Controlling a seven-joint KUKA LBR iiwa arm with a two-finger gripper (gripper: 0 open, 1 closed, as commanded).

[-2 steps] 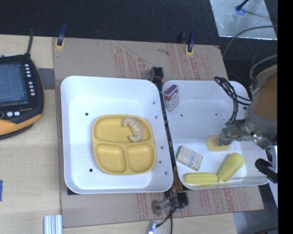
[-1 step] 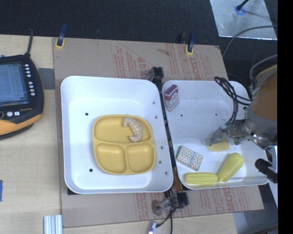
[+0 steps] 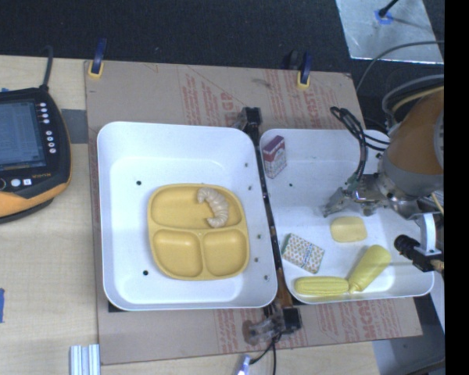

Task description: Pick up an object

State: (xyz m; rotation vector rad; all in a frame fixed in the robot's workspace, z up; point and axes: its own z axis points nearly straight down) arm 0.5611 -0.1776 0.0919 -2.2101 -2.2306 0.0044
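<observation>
Arm point(image 3: 413, 151): grey body with orange band; black cable point(image 3: 352, 131) looped alongside; metallic hand point(image 3: 348, 201) at the wrist end.

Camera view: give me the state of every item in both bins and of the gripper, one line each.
Divided yellow plate: flat in left bin.
Shrimp: lying in the plate's top compartment.
Small carton: upright, right bin.
Patterned packet: lying flat.
Corn cob: on its side.
Yellow bottle: on its side, touching corn.
Pale yellow piece: flat, beside gripper.
</observation>
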